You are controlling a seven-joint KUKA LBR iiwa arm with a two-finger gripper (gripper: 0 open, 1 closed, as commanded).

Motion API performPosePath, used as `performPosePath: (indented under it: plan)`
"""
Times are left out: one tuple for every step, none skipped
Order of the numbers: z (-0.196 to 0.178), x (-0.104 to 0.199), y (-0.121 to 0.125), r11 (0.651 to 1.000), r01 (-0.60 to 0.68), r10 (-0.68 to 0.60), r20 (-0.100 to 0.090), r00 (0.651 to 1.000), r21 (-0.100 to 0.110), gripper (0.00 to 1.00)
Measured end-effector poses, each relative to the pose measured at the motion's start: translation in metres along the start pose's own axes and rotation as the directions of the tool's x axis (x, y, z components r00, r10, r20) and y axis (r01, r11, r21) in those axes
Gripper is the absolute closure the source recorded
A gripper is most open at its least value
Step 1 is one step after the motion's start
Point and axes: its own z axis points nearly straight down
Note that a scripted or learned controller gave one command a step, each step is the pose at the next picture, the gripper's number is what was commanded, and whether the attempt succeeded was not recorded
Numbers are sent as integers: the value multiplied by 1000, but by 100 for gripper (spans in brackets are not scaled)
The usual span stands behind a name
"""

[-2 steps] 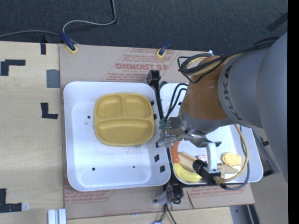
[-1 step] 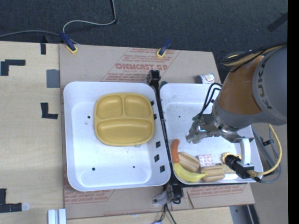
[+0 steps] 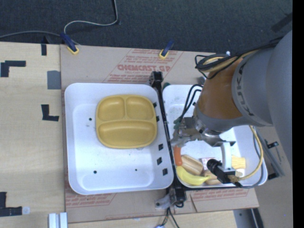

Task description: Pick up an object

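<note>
Several toy foods lay low in the right bin [image 3: 247, 182]: your tool [image 3: 183, 134] hung just above the banana [image 3: 192, 178], whose long axis ran left-right; its opening I couldn't tell.

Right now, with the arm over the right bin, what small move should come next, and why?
Probably a short descent toward the front of the right bin. The tool sits above the toy food there, near the carrot, bread roll and banana, and nothing is seen held yet.
</note>
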Motion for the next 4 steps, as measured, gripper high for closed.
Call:
performPosePath:
  plan:
    - [0, -53, -14, 1000, -3, 3, 1, 1000, -1, 100]
    - [-24, 8, -13, 1000, 1, -1, 0, 1000, -2, 100]
    - [-53, -5, 58, 1000, -1, 1, 2, 1000, -3, 100]
    - [0, 82, 49, 1000, 1, -1, 0, 1000, 0, 100]
